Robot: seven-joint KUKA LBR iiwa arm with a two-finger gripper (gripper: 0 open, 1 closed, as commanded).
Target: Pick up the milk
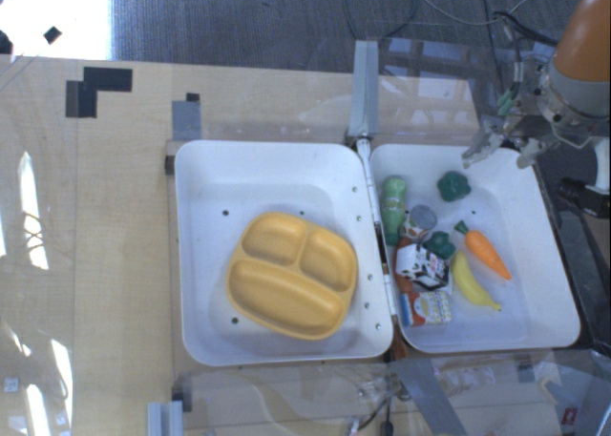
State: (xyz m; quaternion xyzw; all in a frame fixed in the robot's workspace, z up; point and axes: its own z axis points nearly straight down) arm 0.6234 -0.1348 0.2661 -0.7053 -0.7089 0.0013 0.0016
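Camera view: taking the yellow divided plate (292, 275) as the landmark, it sits nearest the viewer, in the middle of the left bin (200, 234), three compartments up. To its right, across the rims where the two bins meet, the right bin (544, 262) holds a cluster of toy food. Closest to the plate's lower right corner lies a small yoghurt-like pack (427, 308) with an orange end. Just beyond that, level with the plate's centre, is the milk (421, 265), a black-and-white cow-patterned carton lying against the bin's left wall. Right of the milk are a banana (472, 283) and a carrot (487, 253), side by side. Farther back, a small can (418, 222) and a green bottle (393, 201) stand by the left wall, with a dark green broccoli piece (453, 186) further right. Farthest from the plate, over the right bin's far right corner, hangs the gripper (499, 149), its two fingers spread wide with nothing between them, well apart from the milk.
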